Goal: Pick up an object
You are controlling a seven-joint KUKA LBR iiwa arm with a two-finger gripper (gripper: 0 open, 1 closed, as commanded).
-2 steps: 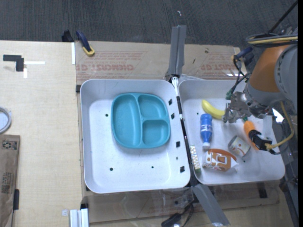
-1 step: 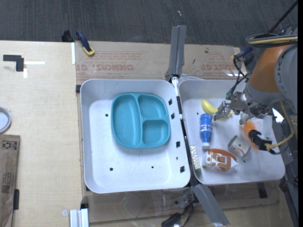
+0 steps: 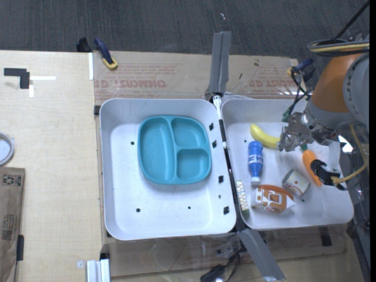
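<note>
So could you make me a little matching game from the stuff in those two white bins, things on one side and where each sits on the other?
Things:
1. teal divided plastic plate
2. yellow banana
3. blue plastic bottle with white cap
4. orange carrot

Places:
A. right bin, just below the gripper
B. left bin
C. right bin, just left of the gripper
D. right bin, below the banana

Pairs: 1-B, 2-C, 3-D, 4-A

The arm [image 3: 343, 87] runs off the right edge, so its base is cut away. The gripper [image 3: 289, 141] is too dark and small to read. The arm covers the right bin's [image 3: 294, 221] far corner, and the carrot [image 3: 311, 164] lies partly under cables.
</note>
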